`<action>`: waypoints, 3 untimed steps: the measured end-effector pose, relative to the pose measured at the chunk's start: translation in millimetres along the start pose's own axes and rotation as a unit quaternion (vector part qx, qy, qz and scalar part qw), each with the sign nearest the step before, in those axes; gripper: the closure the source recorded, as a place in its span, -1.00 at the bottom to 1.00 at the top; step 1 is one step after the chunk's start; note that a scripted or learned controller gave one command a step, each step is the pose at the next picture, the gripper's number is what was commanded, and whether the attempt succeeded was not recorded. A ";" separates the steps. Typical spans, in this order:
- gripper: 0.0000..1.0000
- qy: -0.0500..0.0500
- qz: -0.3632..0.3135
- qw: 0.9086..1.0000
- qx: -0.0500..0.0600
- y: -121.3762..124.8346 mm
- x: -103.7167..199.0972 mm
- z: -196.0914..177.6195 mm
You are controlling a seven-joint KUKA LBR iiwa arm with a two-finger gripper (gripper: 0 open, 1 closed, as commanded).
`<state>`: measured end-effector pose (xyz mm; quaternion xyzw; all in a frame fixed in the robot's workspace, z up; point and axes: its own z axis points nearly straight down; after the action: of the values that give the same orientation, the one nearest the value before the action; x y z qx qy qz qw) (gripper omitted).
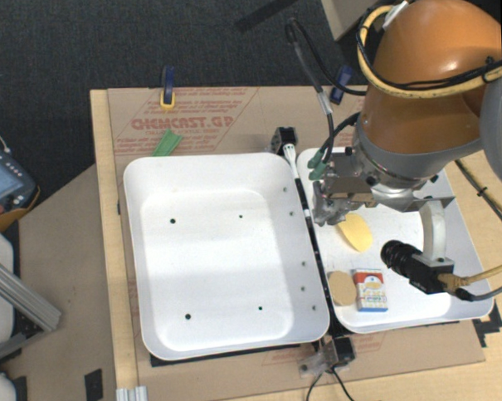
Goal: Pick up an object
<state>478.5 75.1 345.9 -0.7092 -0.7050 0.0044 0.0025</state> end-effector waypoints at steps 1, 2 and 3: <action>1.00 0.003 -0.006 1.000 -0.009 0.2 55.4 -69.6; 1.00 0.001 -0.001 1.000 -0.002 0.0 26.4 -33.8; 1.00 0.003 -0.006 1.000 -0.008 -0.3 80.2 -85.9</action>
<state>479.5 155.5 431.6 -0.7050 -0.7092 -0.0034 -0.0013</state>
